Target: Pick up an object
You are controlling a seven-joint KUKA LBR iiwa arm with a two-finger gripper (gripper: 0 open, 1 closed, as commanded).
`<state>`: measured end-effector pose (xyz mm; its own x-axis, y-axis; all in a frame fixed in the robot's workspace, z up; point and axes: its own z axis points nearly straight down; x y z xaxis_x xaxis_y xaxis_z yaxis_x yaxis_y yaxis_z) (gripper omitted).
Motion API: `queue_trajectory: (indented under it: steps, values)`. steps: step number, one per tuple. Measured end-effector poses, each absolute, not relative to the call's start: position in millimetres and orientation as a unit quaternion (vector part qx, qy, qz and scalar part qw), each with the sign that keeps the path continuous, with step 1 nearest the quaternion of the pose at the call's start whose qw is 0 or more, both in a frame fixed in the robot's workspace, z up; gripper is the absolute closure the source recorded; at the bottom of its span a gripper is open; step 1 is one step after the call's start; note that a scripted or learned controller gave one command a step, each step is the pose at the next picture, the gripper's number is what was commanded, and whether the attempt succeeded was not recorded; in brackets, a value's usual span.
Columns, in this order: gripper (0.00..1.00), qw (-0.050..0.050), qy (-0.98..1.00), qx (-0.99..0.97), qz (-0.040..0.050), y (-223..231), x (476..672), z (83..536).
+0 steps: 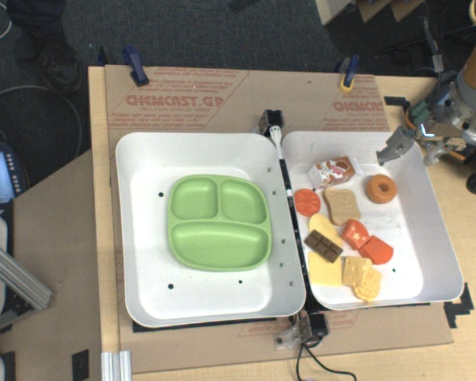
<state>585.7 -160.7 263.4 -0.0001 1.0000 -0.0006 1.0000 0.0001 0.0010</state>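
The jaws (398,145) are hanging over the far right corner of the right bin (440,213), carried by the arm (460,109) that is reaching in from the right. Whether they are spread or pressed together cannot be told, and nothing is showing between them.

Just below the jaws, the donut (381,189) is lying on the bin floor, apart from them. To their left and a little nearer the camera, the wrapped snack (334,170) is sitting near the bin's far left side. Below that, the bread slice (343,205) is resting with the red tomato slice (306,202) just beside it on the left. Further from the jaws, toward the near edge, the strawberry (355,233) and a red-orange piece (377,250) are lying close together. The chocolate bar (324,247) is lying on top of the yellow cheese slice (324,264), and the crackers (361,278) are sitting at the near end of the pile, touching the cheese.

Well to the left of the jaws, the left bin (135,213) is holding a green divided plate (219,222) with three compartments, sitting roughly in the bin's middle. Both bins are resting side by side on the bench (182,98).
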Motion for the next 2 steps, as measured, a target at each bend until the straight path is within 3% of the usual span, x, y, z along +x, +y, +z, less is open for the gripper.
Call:
queue_trajectory:
  steps: [1,2]
  values:
    - [0.00,0.000,0.707,0.708,-0.0010,-192.5,619.4,198.5]
    - [0.00,-0.004,0.706,0.708,-0.0021,-207.9,607.0,77.7]
